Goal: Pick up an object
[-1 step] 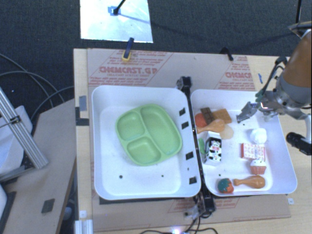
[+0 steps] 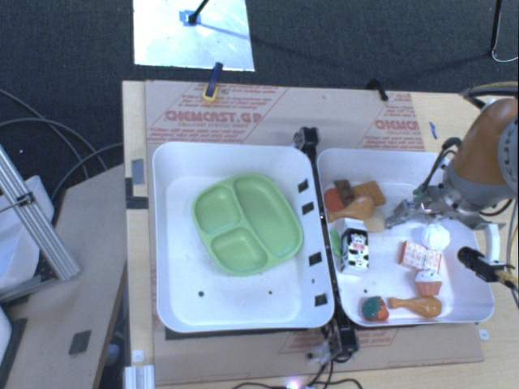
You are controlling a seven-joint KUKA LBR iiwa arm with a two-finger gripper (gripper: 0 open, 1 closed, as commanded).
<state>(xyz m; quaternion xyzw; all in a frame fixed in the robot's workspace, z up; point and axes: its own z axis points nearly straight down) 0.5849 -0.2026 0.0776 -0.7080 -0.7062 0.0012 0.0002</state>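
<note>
1. The step in hand looks like the approach: the arm reaches in from the right edge, and the gripper hangs over the right bin, about mid-height in the frame.
2. I cannot tell whether the claw is wide or narrow; nothing shows between its tips.
3. No one target is set. The candidates all lie in the right bin: a white ball and a red-and-white box just below the gripper, a cow carton to the lower left, a drumstick near the bottom wall.
4. The next move likely calls for choosing one piece, centring over it and descending; the toys lie close together, so a clean grasp needs care.
5. The left bin holds a green tray.
6. Both bins rest on cardboard on a bench; dark carpet fills the top of the frame.
</note>
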